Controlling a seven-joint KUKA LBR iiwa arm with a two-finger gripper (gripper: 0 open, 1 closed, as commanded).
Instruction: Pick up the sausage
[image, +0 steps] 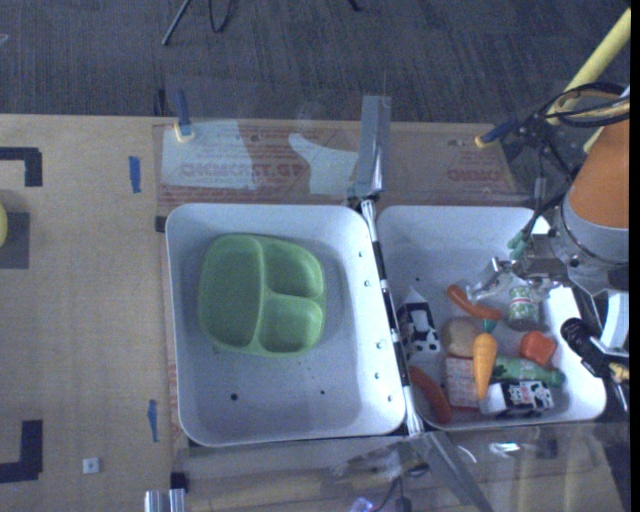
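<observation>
At the near wall of the right bin (590, 405), the sausage (431, 394) lies along the bin's left wall at its near-left corner, a reddish piece just beside the small cow-patterned carton (418, 330) and the wafer-like block (460, 380). The carrot (484, 362) stands between them and the orange-red piece (537, 346). The tool (510, 285) hangs over the far part of this bin, well apart from the sausage; whether its fingers are apart or together I cannot tell, because the metal parts blur together. I think the main danger is the crowding: coming down near the wall, one finger may strike the bin's edge or push the carton, so the sausage could roll aside. The second reddish piece (470, 302) near the tool might be taken by mistake.
</observation>
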